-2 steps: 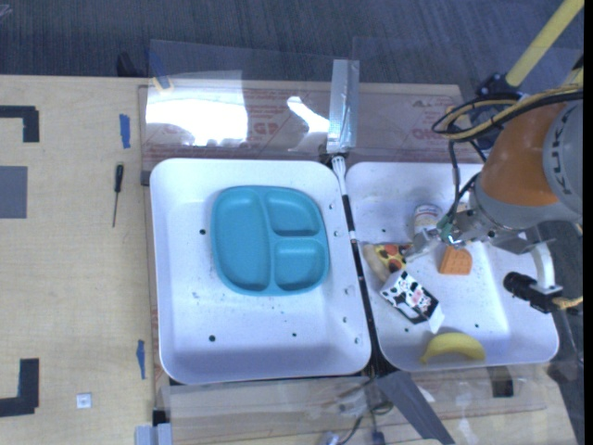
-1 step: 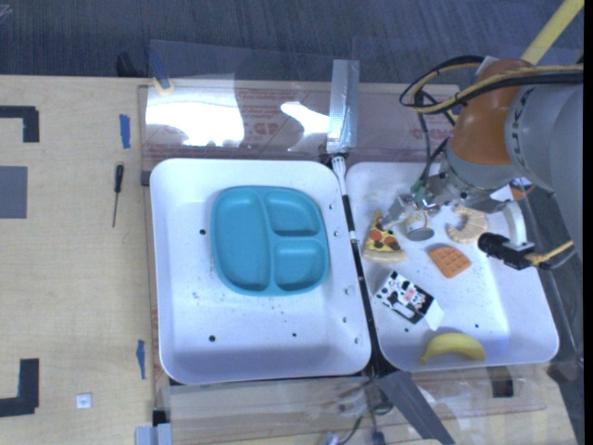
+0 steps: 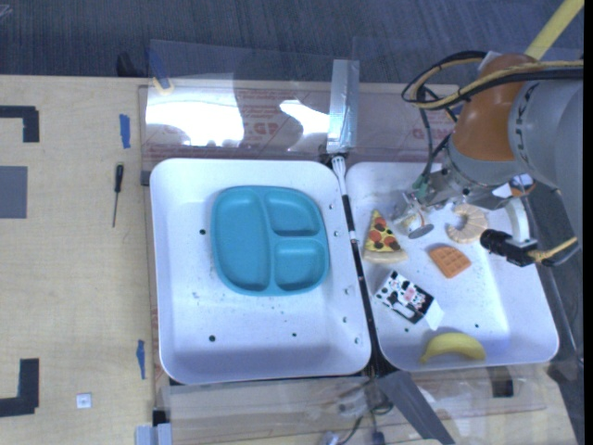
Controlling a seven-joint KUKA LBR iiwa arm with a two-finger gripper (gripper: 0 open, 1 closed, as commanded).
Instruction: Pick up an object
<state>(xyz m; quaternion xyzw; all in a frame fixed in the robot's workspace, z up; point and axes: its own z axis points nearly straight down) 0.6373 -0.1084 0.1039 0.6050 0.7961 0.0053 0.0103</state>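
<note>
Pizza slice point(image 3: 381, 234) lies just left of the end effector point(image 3: 419, 217).

The pale wooden bench point(image 3: 65, 276) bears two white bins point(image 3: 176, 341) (side by side) — and a screwdriver point(image 3: 117, 191).

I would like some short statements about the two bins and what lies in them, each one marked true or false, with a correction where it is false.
1. The blue divided tray lies in the left bin. True.
2. The banana lies in the left bin. False: it lies in the right bin, near its front edge.
3. The pizza slice lies in the right bin, close to the divide between the bins. True.
4. The black and white patterned item sits on the blue divided tray. False: it lies in the right bin, between the pizza slice and the banana.
5. The waffle is in the right bin. True.
</note>
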